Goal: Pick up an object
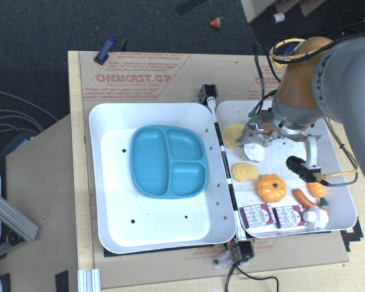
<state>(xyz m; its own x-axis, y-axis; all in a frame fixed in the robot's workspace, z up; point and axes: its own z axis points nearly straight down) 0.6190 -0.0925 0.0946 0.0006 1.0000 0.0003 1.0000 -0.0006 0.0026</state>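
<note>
My gripper [255, 140] is hanging low over the right bin [347, 215], toward its far left corner. It is sitting directly above a small white object [254, 152] and appears to be touching it. Fingers: I cannot tell their state, because the wrist is blocking them. Nothing is showing held.

A pale yellow piece [232, 135] is lying just beside the gripper, against the bin's left wall. A corn cob [244, 173] and a small orange pumpkin [272, 188] are lying near the bin's middle. Two red-and-white packets [272, 216] are resting along its near edge.

The left bin [109, 224] is carrying a blue divided tray [168, 161] at its centre.
</note>
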